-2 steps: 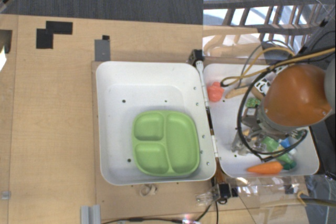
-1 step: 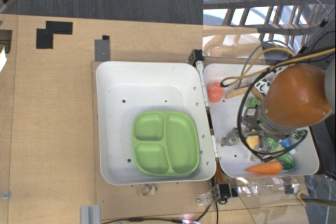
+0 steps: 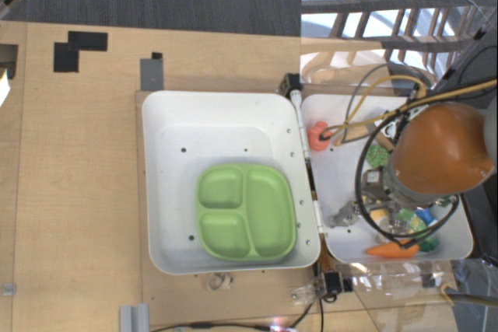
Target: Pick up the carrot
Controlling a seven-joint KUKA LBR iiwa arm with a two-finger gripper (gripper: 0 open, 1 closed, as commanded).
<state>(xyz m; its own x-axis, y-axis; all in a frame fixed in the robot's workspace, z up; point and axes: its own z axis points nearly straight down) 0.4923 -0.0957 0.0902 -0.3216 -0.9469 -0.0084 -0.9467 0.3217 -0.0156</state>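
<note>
The carrot is orange with a green top and lies flat near the front edge of the right bin. The arm's orange band and wrist hang over the right half of that bin, just above and behind the carrot. My gripper points down under the wrist, close above the carrot and the small items there, with the wrist covering most of it.
A green divided plate sits in the left bin. In the right bin lie a pink-red toy at the back left, a green item, and blue and yellow pieces by the carrot. Cables loop over the right bin.
</note>
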